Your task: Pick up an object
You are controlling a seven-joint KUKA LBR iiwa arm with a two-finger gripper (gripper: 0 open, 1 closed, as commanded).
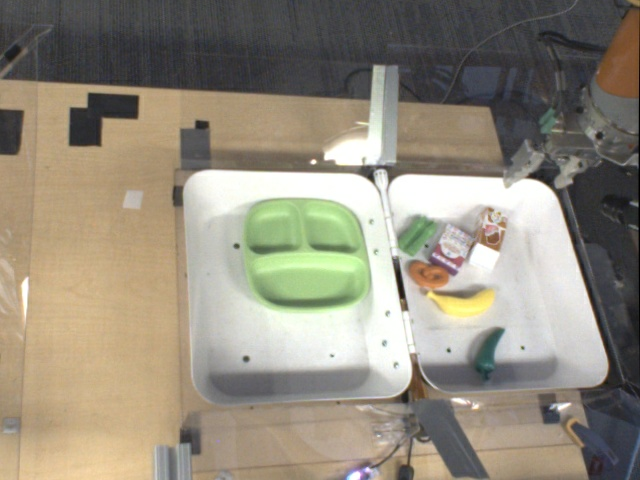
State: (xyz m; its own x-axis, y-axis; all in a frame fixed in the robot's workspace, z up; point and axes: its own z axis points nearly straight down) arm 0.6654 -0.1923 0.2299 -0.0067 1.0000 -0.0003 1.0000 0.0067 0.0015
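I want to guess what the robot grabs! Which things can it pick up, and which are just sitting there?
For picking up: banana, dark green pepper, light green vegetable, orange ring, purple packet, brown box, with the gripper.

Just sitting there: green divided plate, two white bins.

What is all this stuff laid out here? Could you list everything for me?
left bin: 1, white, left half of bench
right bin: 1, white, beside it
divided plate: 1, green, in left bin
banana: 1, yellow, middle of right bin
dark green vegetable: 1, near right bin's front
light green item: 1, right bin, by the divider
orange ring: 1, above the banana
small packets: about 3, purple, brown, white, clustered
gripper: 1, grey, over right bin's far corner
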